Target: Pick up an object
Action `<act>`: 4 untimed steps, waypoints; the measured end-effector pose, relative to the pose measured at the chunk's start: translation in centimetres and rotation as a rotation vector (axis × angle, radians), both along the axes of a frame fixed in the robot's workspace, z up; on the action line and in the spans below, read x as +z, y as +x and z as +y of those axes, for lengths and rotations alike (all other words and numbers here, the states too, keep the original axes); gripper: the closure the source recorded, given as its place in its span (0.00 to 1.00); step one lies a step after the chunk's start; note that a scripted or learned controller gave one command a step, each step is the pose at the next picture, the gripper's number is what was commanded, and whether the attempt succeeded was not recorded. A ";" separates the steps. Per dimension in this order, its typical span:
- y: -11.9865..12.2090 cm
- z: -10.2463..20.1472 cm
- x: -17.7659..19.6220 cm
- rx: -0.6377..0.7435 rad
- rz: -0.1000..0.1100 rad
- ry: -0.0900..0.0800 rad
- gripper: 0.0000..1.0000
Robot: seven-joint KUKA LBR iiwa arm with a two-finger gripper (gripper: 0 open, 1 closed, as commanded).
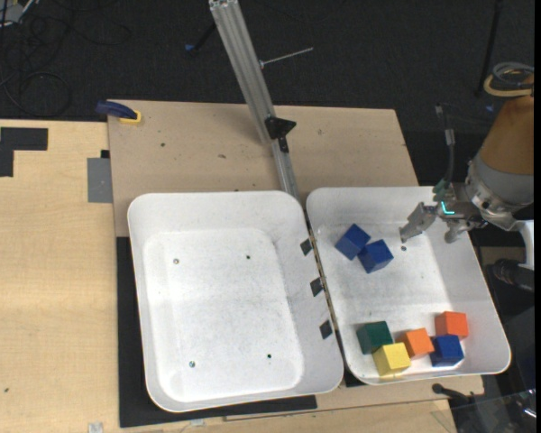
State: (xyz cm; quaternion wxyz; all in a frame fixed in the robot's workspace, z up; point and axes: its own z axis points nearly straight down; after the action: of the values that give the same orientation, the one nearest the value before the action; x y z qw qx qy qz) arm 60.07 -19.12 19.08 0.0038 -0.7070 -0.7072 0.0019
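In the right bin (469, 269), two blue cubes (352, 240) (376, 256) touch each other near the middle left. Along the bin's front edge lie a green cube (373, 336), a yellow cube (392, 358), an orange cube (418, 341), a red-orange cube (452, 324) and another blue cube (446, 349), packed close together. My gripper (435, 228) hangs over the bin's back right part, to the right of the two blue cubes and apart from them. Its fingers are spread open with nothing between them.
The left bin (162, 242) sits beside the right one, with black clips (314, 285) along the shared rim. A slanted aluminium rail (251, 79) rises behind the bins. A blue and yellow clamp (119, 111) lies at the bench's back left.
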 end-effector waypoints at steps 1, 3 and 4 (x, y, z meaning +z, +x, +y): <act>0.1 0.0 0.3 0.002 -0.004 -0.002 0.00; 0.9 0.2 -7.0 0.002 -0.024 -0.007 0.00; 0.9 0.2 -6.1 0.001 -0.024 -0.005 1.00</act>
State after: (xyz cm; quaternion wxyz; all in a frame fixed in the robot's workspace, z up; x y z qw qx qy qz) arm 60.97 -18.91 13.02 -0.0065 -0.7067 -0.7074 -0.0047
